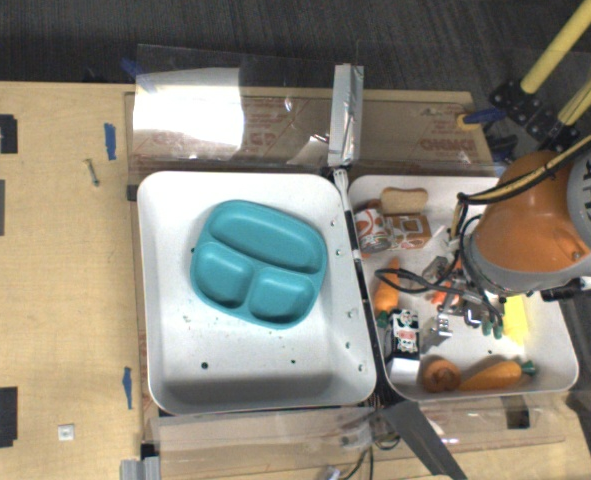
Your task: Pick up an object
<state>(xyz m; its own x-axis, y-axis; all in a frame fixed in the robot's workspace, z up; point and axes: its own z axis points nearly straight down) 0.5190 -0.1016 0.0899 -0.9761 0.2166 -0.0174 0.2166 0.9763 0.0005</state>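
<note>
My gripper [447, 290] hangs low over the middle of the right bin [565, 368], below the arm's orange band [523, 230]. Cables and metal parts clutter it. Just left of it lies a small orange piece [385, 297]. A black and white item [405, 332] sits below that. Along the bin's near edge rest a carrot [496, 374] and a brown-orange round toy [438, 374]. A yellow piece [515, 319] peeks out under the arm on the right.
At the right bin's far end lie a tan bread-like item [404, 200] and a patterned packet [391, 231]. The left bin [165, 268] holds a teal divided plate [259, 262]. A raised divider [355, 268] separates the two bins.
</note>
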